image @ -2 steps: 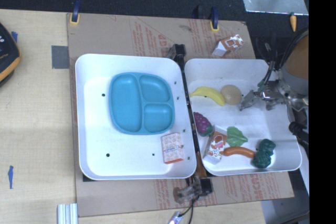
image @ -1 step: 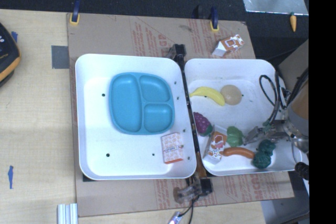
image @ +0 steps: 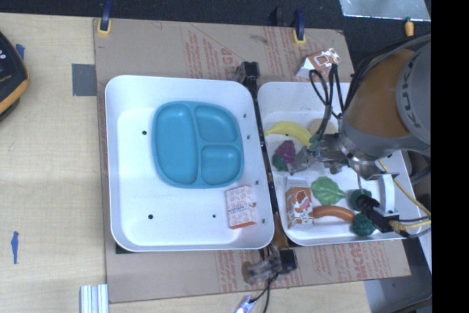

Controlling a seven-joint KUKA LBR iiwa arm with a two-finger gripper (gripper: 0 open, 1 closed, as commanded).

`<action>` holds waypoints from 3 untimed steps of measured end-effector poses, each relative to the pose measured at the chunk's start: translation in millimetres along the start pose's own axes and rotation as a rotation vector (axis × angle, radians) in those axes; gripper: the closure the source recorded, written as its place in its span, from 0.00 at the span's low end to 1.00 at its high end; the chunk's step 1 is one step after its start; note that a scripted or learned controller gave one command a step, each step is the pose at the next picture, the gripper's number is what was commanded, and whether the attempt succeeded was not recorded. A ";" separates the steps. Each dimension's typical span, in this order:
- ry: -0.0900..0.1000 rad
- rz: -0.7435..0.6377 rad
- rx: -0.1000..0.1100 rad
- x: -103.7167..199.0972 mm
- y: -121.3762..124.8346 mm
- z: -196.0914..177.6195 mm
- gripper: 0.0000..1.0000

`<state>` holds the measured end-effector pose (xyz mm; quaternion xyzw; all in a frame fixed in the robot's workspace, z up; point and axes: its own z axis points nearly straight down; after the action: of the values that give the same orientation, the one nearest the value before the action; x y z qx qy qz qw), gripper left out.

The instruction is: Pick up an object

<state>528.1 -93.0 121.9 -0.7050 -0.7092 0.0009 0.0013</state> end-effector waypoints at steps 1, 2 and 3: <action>-0.001 0.004 -0.001 -67.1 22.0 22.0 0.00; 0.001 0.002 -0.002 -40.9 86.7 15.3 0.00; -0.001 0.001 0.001 -57.7 20.8 30.5 0.00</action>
<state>549.2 -150.5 91.4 -0.7054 -0.7088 0.0017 0.0014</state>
